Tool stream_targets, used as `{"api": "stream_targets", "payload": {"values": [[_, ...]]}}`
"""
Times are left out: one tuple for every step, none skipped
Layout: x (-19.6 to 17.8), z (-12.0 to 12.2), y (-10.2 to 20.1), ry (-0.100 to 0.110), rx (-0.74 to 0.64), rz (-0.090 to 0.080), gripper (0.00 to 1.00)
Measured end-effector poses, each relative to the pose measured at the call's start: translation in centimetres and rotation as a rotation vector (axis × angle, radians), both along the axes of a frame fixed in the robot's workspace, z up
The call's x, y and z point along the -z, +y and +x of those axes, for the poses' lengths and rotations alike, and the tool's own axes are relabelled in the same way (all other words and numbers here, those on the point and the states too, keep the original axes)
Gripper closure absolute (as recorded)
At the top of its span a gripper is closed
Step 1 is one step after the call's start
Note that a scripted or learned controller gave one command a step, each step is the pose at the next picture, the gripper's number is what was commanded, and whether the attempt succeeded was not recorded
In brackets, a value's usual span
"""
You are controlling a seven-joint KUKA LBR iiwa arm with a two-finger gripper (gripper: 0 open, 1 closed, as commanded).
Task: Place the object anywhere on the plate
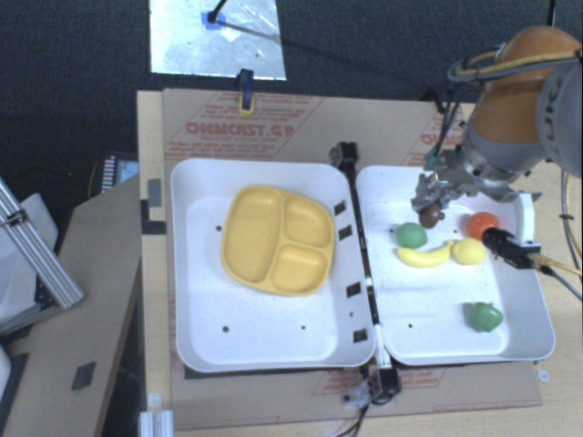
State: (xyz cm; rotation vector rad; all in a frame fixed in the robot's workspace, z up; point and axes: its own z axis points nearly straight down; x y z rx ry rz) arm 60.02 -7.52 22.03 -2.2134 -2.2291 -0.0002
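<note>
Camera view: it looks down at a slant on two shallow white bins that stand side by side.
Left bin (196, 271): it holds a yellow plate (276, 239) with three compartments; nothing lies on the plate.
Right bin (524, 330): it holds a round green fruit (411, 236), a yellow banana (424, 256), a yellow lemon (468, 252), an orange ball (482, 223) and a green pepper (485, 316) near the front right corner.
Task objects: all five lie in the right bin, apart from the plate.
Gripper (431, 209): it hangs over the back part of the right bin, just behind the green fruit. I cannot tell how the gripper is set, and I see no object in it.
Hard to see: the orange ball is partly covered by a black part (504, 244) at the bin's right wall.
Surface: the bins rest on a cardboard sheet (273, 126) with red print.
Room: a dark carpet (73, 62) lies behind, with a shiny square sheet (217, 25) on it.
</note>
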Motion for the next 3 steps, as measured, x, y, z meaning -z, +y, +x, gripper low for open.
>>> {"api": "stream_targets", "payload": {"values": [[0.8, -1.5, 4.9, 0.001, -0.002, 0.001, 1.00], [0.6, -4.3, 9.1, 0.002, -0.001, 0.001, 1.00], [-0.1, -6.5, 15.1, 0.001, -0.004, 0.003, 1.00]]}}
